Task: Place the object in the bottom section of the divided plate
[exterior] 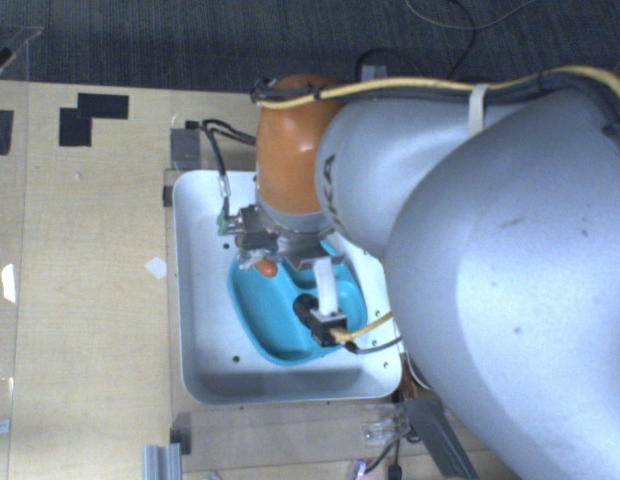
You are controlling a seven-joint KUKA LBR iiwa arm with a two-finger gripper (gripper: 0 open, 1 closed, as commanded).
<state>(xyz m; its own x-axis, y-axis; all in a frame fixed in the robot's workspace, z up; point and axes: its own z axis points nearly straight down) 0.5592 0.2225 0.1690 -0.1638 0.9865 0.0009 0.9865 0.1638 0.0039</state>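
Note:
A blue divided plate (pixel 275 318) lies in the white bin (pixel 205 298), partly hidden under the arm. My gripper (pixel 260 251) hangs over the plate's upper left end, beneath the orange wrist band (pixel 288 163). A small orange object (pixel 266 266) shows right at the gripper's lower tip, over the plate's top-left rim. Whether it is held or resting on the plate is not visible. The plate's dividers and right part are covered by the gripper body.
The large grey arm (pixel 510 228) fills the right side and covers the other bin. Cables (pixel 215 153) run along the bin's upper left corner. Black tape marks (pixel 90 116) lie on the wooden bench at the left.

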